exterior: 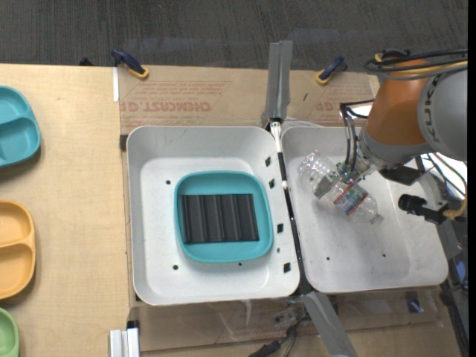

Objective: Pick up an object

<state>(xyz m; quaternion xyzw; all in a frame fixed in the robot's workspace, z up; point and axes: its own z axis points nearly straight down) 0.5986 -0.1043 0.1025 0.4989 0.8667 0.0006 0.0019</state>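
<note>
Arm is down in the right bin (387,274), gripper (343,178) sitting right on a clear plastic bottle (338,188) that lies on its side, slanted from upper-left to lower-right, in the upper-left part of that bin. Bottle looks crumpled, with a coloured label band about its middle, near where the gripper meets it. Can't tell the state of the jaws: the wrist and cables cover the contact point, so grip on the bottle is unconfirmed. Bottle appears to rest on the bin floor, so my read is the approach is done and the grasp is at best being attempted; lift is still left. Left bin (149,199) has a teal tray (223,253) with a dark ribbed insert (221,218), untouched, well apart from the arm. Coloured plates (15,132) sit off on the counter (67,199) at far left, not in play
</note>
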